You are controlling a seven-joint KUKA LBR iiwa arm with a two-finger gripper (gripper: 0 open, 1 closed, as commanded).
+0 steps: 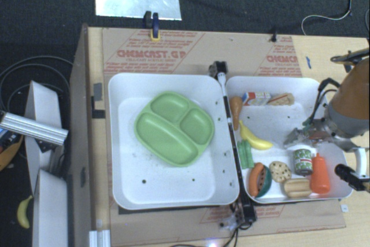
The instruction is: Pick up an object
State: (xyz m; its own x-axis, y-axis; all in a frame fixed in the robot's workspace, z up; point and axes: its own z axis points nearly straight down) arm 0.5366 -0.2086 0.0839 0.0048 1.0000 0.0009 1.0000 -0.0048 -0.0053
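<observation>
The right white bin (272, 85) holds several toy foods: a carrot (236, 107), a small carton (256, 98), a bread slice (281, 99), a banana (255, 137), a green piece (246, 154), a watermelon slice (260, 179), a cookie (280, 171), a can (302, 161), an orange-red bottle (319, 173) and a bun (297, 187). My gripper (298, 136) is low over this bin's middle right. It sits just above the can and to the right of the banana, with nothing visibly held.
The left white bin (127, 89) carries a green divided plate (174, 128). A black divider with clamps (226, 118) runs between the bins. The grey arm with its orange band (352, 98) comes in over the right bin's right rim. Cables lie on the floor at left.
</observation>
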